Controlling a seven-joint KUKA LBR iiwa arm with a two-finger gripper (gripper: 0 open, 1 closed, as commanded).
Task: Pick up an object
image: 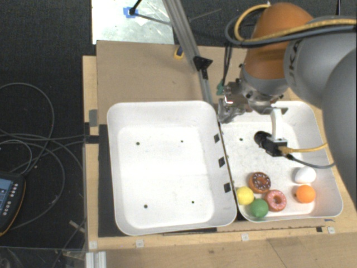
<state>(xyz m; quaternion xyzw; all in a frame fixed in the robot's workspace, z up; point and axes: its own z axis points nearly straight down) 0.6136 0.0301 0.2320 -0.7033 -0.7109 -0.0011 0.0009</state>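
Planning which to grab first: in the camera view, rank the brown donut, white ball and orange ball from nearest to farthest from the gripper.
The gripper is at the far-left corner of the right bin.
1. brown donut, middle of the bin's near half.
2. white ball, by the right wall.
3. orange ball, near-right corner.

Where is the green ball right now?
In the camera view, the green ball lies in the right-hand bin, at its near left corner, between the yellow ball and the pink donut.
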